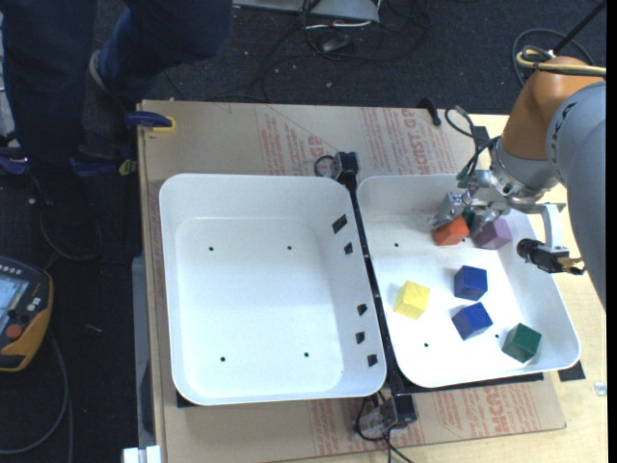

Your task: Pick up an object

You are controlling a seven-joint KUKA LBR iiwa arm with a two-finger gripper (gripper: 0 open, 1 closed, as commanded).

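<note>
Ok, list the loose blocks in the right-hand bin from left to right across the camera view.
Yellow cube, orange-red block by the gripper, pale purple block, dark green cube. The two blue cubes overlap in order, so they are left out.

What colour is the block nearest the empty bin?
Yellow, seen clearly in the camera view.

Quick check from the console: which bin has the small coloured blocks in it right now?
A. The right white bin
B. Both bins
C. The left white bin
A. The yellow block, two blue blocks, green block, orange block and purple block all lie in the right white bin, where the gripper hangs.
</note>
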